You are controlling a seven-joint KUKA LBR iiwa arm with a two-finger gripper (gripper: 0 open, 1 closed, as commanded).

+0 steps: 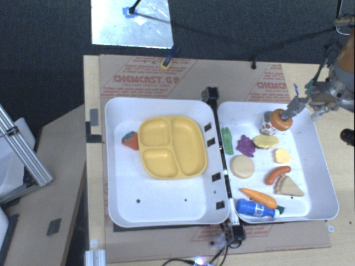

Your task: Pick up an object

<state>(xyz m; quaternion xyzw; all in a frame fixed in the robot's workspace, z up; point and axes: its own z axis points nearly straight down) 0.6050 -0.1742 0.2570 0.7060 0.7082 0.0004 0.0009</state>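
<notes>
My gripper (304, 112) hangs over the back right corner of the right bin (323, 165), its two fingers spread open. The left fingertip (290, 112) touches or sits just above an orange-brown round piece (280, 121); nothing lies between the fingers. Close by in the same bin are a small white piece (268, 129), a yellow piece (265, 142), purple grapes (246, 145), a green pod (227, 139), a beige disc (242, 166), a sausage (277, 174), a carrot (258, 196), a blue bottle (255, 208) and a tan wedge (289, 187).
The left bin (119, 198) holds a yellow divided plate (171, 147) and a strawberry (131, 140) beside it. A black hinge strip (218, 148) runs between the bins. A shiny square sheet (132, 15) lies behind the bench.
</notes>
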